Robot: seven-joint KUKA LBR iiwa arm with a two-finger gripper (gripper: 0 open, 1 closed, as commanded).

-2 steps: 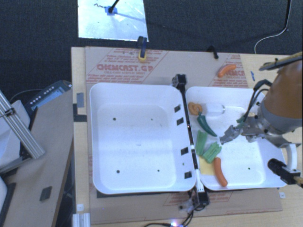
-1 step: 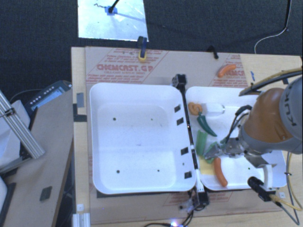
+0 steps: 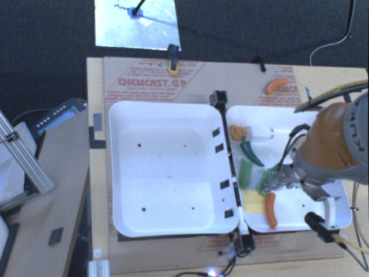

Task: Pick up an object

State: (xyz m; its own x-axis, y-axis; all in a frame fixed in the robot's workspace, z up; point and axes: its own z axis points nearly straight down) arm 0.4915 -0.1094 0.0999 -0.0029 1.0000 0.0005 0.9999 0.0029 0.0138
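My gripper point(image 3: 275, 176) sits low in the right bin point(image 3: 294, 119), and honestly I can't tell whether my jaws are apart or shut (the wrist blocks them). A green piece point(image 3: 264, 182) lies right under my tip. An orange sausage-shaped thing point(image 3: 270, 209) lies just below me, long axis running toward the bin's near wall. A dark green pepper point(image 3: 250, 152) sits up-left. The left bin point(image 3: 167, 166) is well off to my left.

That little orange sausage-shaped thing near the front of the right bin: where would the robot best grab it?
Probably across the middle of the orange sausage-shaped piece, coming straight down from above. It lies flat and long, running roughly front to back in the right bin, so fingers closing across its narrow width should fit; bare floor shows on its right side.
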